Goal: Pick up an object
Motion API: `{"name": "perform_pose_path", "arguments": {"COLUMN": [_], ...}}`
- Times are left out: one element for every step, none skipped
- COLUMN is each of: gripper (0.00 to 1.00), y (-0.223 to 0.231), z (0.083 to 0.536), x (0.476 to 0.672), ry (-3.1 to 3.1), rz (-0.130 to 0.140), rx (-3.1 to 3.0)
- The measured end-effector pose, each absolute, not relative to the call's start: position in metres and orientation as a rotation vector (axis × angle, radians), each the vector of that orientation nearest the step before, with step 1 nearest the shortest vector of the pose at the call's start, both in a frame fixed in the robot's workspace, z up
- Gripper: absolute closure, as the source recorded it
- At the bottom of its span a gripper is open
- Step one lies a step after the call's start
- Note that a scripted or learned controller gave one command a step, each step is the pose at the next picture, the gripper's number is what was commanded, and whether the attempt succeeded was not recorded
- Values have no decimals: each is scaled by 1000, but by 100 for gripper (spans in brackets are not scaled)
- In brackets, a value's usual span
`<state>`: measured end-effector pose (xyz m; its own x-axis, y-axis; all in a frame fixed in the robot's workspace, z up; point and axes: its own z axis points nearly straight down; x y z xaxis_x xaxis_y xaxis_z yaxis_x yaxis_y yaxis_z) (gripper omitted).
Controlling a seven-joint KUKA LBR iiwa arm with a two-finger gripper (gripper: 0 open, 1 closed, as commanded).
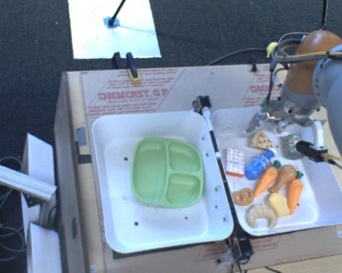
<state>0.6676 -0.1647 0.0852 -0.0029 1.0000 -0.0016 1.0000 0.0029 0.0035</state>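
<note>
Croissant (261, 215) sits nearest with the other toy food in the right bin (333, 211), gripper (270, 119) is poised at its far end above the waffle wedge (261, 140), finger state cannot be told; approach step, descent needed next.

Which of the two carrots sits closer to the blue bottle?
The left carrot, lying beside the blue bottle; the other carrot sits past the drumstick.
</note>
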Motion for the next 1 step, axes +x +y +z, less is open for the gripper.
{"name": "perform_pose_path", "arguments": {"gripper": [0], "y": [-136], "z": [85], "x": [645], "ry": [2225], "rz": [2], "rx": [2215]}}
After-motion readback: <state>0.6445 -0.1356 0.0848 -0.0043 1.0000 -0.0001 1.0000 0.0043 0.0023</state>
